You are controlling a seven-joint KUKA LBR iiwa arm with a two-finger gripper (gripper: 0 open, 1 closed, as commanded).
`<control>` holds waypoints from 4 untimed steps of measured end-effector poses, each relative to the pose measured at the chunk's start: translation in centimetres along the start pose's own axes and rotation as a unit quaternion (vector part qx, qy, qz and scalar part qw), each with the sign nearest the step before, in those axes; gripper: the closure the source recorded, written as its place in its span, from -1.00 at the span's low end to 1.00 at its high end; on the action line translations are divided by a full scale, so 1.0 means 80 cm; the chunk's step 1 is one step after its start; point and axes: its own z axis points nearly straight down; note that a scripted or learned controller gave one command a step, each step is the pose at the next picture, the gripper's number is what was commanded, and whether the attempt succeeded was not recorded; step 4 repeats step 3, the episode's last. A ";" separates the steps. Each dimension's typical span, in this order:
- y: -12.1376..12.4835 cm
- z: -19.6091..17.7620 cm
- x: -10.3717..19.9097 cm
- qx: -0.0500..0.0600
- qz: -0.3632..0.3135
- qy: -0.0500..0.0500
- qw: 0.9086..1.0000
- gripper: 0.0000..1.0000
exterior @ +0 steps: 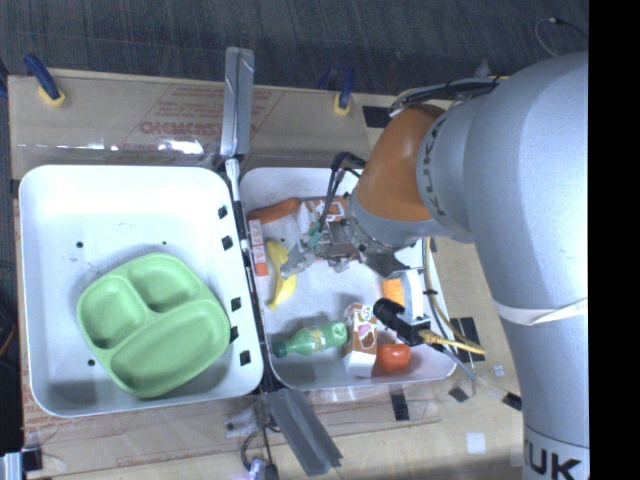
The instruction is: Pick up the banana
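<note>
— Over by the left wall of the right bin (pixel 300 180), see the banana (pixel 281 273)? It lies against the divider, one end under the gripper (pixel 300 261).

— Has it got hold of it?

— Can't say from where I stand. The fingers are small and grey against the white floor, and I cannot tell if they're spread or pressed together, or whether any of the fruit sits between them.

— What worries you?

— The wall, mostly. With the banana that near the divider, I'd guess one finger could land on the rim or on the packets just above it, near the carrot (pixel 276 209), and the fruit would roll or skid away rather than lift. It's curved and smooth, so a pinch near one end might let it swing out.

— And the clutter lower down?

— The green bottle (pixel 312 340) is just below, the carton (pixel 361 340) and tomato (pixel 394 357) further right. A wide sweep might knock the bottle, I reckon.

— How's the arm sitting?

— Big grey arm (pixel 520 198) comes in from the right, orange band (pixel 398 168) over the bin's far right part, wrist bent down and leftward so the tool reaches toward the divider. The left bin (pixel 60 198) with the green plate (pixel 155 323) is well apart from it all.
</note>
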 end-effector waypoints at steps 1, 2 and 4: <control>0.030 0.039 -0.007 -0.002 0.074 0.000 0.997 -1.00; 0.030 0.027 -0.006 -0.002 0.071 0.000 0.997 1.00; 0.030 -0.086 0.077 -0.001 0.098 0.001 0.995 1.00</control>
